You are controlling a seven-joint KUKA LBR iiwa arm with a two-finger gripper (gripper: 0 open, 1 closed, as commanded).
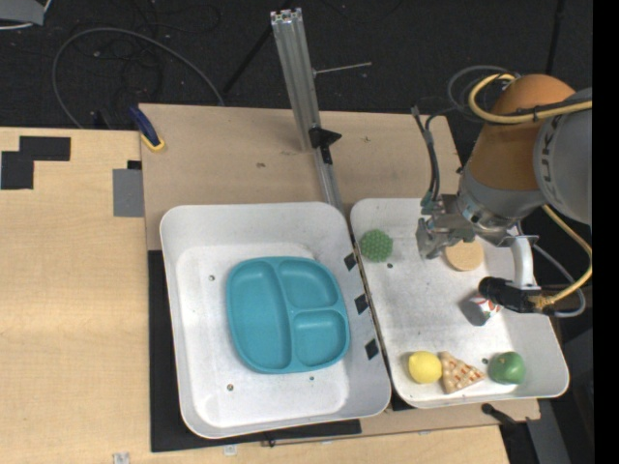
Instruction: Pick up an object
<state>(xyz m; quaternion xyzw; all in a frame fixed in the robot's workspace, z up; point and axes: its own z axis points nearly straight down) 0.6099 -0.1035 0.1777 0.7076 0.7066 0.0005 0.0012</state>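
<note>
The end effector [440, 235] hangs over the far part of the right bin [426, 298], and whether it is spread or closed cannot be told from this slanting view; nothing is seen in its hold. It sits just beside a tan round piece [465, 256], touching or nearly so, which suggests that piece is the one being tried for.

Taking the right bin as the landmark: the surface [68, 288] carries it, and the left bin [193, 249] lies against its left edge, holding a teal divided tray [285, 312] laid flat in the middle, likely a drop-off place rather than a target. The arm [522, 153] reaches in over the bin's far right corner, as it must from that side.

Inside the right bin, loose things are scattered so that each can be approached alone. A green bumpy ball [376, 246] lies near the far left wall. A small dark and red object [481, 307] rests toward the right wall. Along the near wall sit a toast-like wedge [460, 373], with a lemon [424, 366] just to its left and a green fruit [507, 366] just to its right; these three crowd together and would be harder to take cleanly.
</note>
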